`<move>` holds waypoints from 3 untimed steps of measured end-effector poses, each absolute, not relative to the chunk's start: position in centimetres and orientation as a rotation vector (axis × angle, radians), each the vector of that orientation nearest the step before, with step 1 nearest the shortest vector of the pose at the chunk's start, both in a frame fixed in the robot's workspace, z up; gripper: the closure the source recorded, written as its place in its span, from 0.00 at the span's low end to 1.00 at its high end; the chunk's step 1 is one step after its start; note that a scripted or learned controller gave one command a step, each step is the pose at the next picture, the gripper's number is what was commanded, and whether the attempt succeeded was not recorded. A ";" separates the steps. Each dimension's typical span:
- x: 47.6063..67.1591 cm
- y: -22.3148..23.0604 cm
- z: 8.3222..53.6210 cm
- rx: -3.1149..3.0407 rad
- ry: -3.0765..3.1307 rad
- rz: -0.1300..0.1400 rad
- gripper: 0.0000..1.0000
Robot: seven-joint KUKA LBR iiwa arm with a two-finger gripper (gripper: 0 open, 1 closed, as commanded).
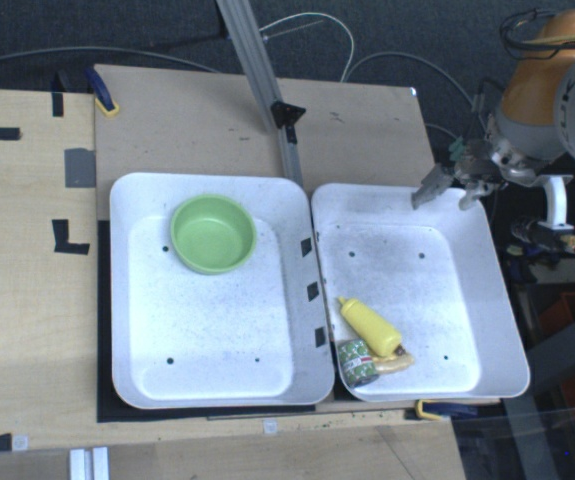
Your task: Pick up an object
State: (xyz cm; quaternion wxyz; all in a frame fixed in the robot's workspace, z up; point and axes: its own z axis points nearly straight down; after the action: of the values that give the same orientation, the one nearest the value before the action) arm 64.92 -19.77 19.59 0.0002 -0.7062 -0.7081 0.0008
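In the left bin [137, 298], a green bowl [213, 233] stood upright toward the 11 o'clock corner. The right bin [477, 298] touched the left one along their shared edge. Near its 7 o'clock corner lay a yellow mustard bottle [371, 328], tilted, with its cap pointing to 10 o'clock. Just beside it, at its 7 o'clock side, was a small can with a green label [356, 362], and a little tan piece [397, 364] lay touching the bottle's base. At the 1 o'clock corner of the right bin, the gripper [445, 192] hovered over the rim with its two fingers spread apart, grasping nothing, well apart from the bottle.
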 end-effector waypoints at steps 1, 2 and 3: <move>64.9 -19.8 19.6 -2.218 -2.224 0.004 0.00; 64.9 -19.0 14.9 -2.216 -2.221 0.006 0.00; 64.9 -18.8 8.6 -2.218 -2.225 0.005 0.00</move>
State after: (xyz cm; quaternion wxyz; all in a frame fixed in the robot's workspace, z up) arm 64.88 -18.84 8.59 0.0000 -0.7061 -0.7082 0.0016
